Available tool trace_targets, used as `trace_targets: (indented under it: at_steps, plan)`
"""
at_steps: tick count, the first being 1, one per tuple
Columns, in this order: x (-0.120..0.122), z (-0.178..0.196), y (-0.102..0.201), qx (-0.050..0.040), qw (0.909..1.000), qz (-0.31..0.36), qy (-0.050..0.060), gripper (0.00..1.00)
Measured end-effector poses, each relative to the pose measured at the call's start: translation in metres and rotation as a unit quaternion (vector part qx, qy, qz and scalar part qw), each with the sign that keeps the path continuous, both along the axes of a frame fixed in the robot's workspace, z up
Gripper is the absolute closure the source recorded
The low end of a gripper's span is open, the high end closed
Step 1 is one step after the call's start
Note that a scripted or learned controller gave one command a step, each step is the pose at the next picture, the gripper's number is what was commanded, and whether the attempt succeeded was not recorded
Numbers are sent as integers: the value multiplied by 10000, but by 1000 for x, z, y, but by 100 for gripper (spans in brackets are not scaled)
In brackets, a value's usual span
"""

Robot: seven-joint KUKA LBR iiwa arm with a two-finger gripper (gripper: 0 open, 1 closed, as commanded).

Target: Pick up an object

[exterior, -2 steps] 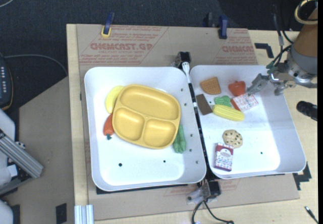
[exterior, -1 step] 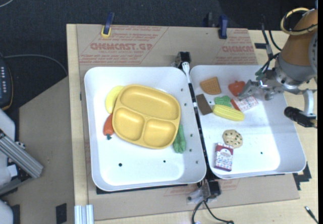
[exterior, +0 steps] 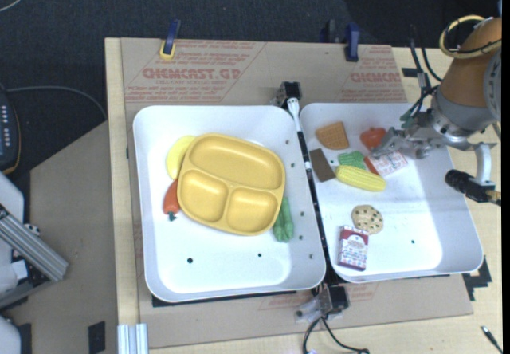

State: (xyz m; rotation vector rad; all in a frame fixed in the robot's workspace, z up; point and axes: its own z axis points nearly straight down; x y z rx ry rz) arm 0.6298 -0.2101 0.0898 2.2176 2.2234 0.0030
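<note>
Several small objects lying in right bin (exterior: 454,253): corn cob (exterior: 360,178), cookie (exterior: 367,219), red item (exterior: 372,137). Gripper (exterior: 396,147) being held low at far side, beside red item. Finger state cannot be told. Descent being best centred on one isolated object.

tray (exterior: 231,182) yellow | corn (exterior: 360,178) yellow | bins (exterior: 159,209) white | cookie (exterior: 367,219) tan (dark specks)

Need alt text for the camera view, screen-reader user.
The gripper hangs low over the right bin, beside toy corn, a tomato, toast, a cookie and a small red box. The left bin holds a yellow divided tray.
</note>
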Motion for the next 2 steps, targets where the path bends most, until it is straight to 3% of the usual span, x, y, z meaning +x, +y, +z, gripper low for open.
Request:
trace_targets:
  at_steps: [1, 2]
  plan:
    - [2, 13, 0, -13, 10000, 10, -31, 100]
    - [10, 76, -1, -21, 10000, -5, -35, 100]
